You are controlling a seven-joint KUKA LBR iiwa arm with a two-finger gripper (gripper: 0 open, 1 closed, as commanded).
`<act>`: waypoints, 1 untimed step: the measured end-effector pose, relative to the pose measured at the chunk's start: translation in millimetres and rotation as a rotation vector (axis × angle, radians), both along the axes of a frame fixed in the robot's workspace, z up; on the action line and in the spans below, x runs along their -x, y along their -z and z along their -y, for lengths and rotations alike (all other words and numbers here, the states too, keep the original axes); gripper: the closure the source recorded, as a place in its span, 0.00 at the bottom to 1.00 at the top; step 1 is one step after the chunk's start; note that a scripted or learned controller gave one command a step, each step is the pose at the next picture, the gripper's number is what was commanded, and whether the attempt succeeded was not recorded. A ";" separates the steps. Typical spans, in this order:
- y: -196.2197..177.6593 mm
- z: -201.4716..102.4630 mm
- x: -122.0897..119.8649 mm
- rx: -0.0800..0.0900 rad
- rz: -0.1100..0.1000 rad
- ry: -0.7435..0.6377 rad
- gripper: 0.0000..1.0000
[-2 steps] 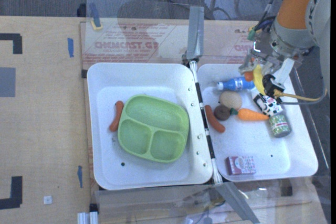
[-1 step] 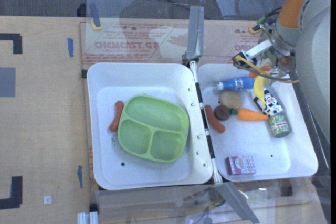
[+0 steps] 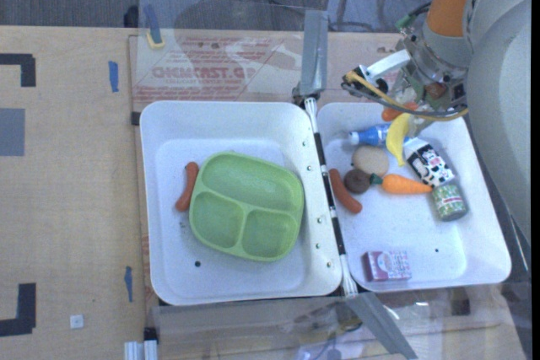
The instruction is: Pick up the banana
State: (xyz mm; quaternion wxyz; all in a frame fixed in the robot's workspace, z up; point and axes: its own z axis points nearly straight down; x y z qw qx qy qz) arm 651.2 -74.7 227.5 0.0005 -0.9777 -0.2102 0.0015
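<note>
The yellow banana (image 3: 396, 139) is in the right bin (image 3: 485, 244), near its back edge, standing steeply with its upper end under the wrist. My gripper (image 3: 419, 99) hangs directly above that upper end, at the bin's back right. The wrist body and its cables hide where gripper and banana meet, so I cannot tell whether they touch. The banana's lower tip lies between a beige round item (image 3: 369, 160) and a black-and-white carton (image 3: 428, 164).
Around the banana lie a blue-and-white tube (image 3: 368, 135), a carrot (image 3: 406, 185), a dark brown lump (image 3: 356, 180), a red sausage (image 3: 344, 190), a green speckled bottle (image 3: 448, 201) and a pink box (image 3: 386, 265). The left bin (image 3: 164, 265) holds a green divided plate (image 3: 246, 205) and another sausage (image 3: 186, 185).
</note>
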 end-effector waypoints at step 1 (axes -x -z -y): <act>5.7 -12.9 -1.0 -0.001 0.003 0.215 1.00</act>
